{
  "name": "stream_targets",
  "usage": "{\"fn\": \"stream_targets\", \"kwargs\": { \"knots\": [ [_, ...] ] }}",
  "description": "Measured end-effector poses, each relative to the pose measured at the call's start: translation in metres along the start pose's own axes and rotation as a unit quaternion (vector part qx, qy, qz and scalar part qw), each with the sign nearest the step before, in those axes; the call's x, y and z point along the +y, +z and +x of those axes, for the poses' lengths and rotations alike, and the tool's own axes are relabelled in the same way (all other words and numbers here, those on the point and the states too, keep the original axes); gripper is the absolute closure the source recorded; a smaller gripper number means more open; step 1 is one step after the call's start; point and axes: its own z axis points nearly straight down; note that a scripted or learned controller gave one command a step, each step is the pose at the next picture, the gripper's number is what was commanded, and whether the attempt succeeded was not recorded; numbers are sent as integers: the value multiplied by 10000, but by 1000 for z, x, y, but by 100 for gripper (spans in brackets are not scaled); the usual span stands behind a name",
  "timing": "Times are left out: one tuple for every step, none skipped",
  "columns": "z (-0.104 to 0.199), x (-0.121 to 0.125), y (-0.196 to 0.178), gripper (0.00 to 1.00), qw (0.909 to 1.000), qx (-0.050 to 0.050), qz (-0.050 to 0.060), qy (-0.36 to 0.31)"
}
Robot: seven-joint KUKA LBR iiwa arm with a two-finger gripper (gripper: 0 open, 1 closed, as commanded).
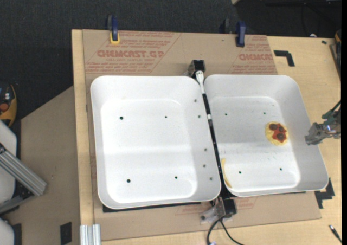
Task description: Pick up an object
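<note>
A small yellow round object with red spots (277,133) lies on the floor of the right bin (255,97), toward its right side. A pale yellow flat piece (225,173) rests against the same bin's left wall near the front. My gripper (320,132) reaches in at the right edge of the camera view. It sits over the right bin's right rim, a short way to the right of the spotted object and apart from it. Nothing shows held in it.
The left bin (146,92) stands beside the right one, with a black divider strip (206,114) between them. Both rest on a brown board (179,49) held by blue clamps (113,24) at the back. Cables (219,214) lie at the front.
</note>
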Motion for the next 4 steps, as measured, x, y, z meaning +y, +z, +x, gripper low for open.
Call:
{"fn": "stream_targets", "kwargs": {
  "knots": [
    [0, 19, -40, 100, 10000, -32, -65, -27],
    [0, 5, -70, 100, 10000, -32, -64, -16],
    [0, 23, -66, 100, 10000, -29, -55, -22],
    [9, 2, -79, 100, 10000, -11, -37, -18]
  ]
}}
